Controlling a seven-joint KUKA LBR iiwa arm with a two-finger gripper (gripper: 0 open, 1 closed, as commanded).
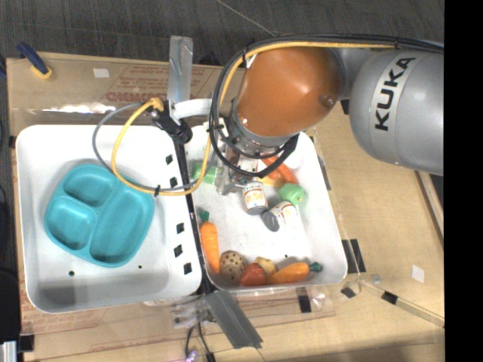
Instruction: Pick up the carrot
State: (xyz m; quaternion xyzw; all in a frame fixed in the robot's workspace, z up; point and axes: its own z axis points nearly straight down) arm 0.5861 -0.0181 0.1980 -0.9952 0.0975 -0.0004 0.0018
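Bench (392, 232) of pale brown board carries two shallow white bins with rounded corners, side by side. Above the right bin (332, 236) hangs the arm (392, 104), smooth grey metal with a glossy orange dome at the wrist; black cables loop round that dome. Its gripper (243, 173) points down into the upper part of the right bin, and whether it is released or clenched cannot be told, since the wrist covers it.

The left bin (30, 202) holds a teal plate (98, 213), smooth plastic, with three rounded compartments. A yellow cable (124, 123) arcs over that bin's upper edge.

The right bin holds small toy foods. A carrot (210, 243), orange and tapered, lies against the bin's left wall, its long axis running up and down the view, green stub at the top. A second carrot (293, 271) lies along the bottom wall, leaf end to the right. Beside it sit a red piece (253, 276) and a speckled brown ball (232, 262). Nearer the gripper are two small jars (255, 197) and a green fruit (293, 194).
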